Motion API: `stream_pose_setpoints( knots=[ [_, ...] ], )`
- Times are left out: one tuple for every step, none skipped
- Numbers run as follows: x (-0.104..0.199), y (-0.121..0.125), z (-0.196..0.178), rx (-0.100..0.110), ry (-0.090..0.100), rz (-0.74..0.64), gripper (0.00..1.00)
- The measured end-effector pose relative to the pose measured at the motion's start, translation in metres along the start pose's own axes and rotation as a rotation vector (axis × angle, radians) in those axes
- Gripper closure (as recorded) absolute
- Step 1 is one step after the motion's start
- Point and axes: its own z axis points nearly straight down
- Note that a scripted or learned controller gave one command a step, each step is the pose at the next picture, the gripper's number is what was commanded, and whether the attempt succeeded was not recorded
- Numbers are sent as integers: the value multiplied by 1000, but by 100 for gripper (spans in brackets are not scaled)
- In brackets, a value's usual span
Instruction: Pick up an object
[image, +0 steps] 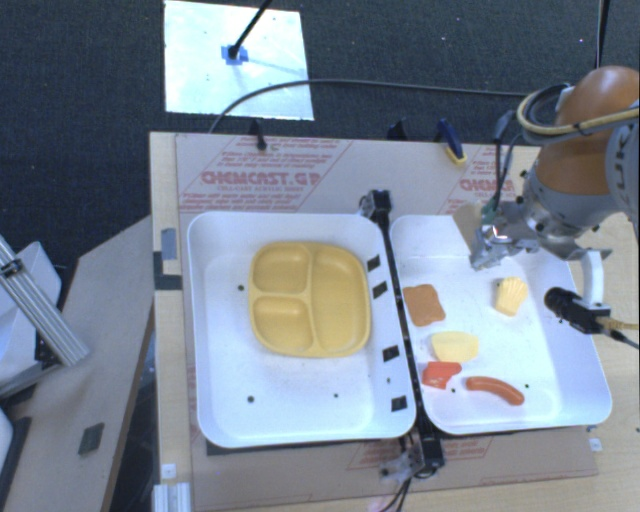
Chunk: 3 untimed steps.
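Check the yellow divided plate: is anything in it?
Empty. The plate lies flat in the left bin, all three compartments showing bare yellow.

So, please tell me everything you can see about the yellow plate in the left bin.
The yellow plate is a rounded-square tray that looks like smooth plastic. Raised ridges divide it into three compartments: one large on the right side of the picture and two smaller on the left. Nothing lies in them. It rests flat on the floor of the left bin, a little above the bin's centre in the picture and slightly turned. It touches only the bin floor, and stands apart from the walls.
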Motion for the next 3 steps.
stream_pose_setpoints(
  knots=[
    [56,-14,9,4,1,-3,100],
    [113,-34,9,5,3,-6,100],
    [164,-43,17,4,2,-5,100]
  ],
)
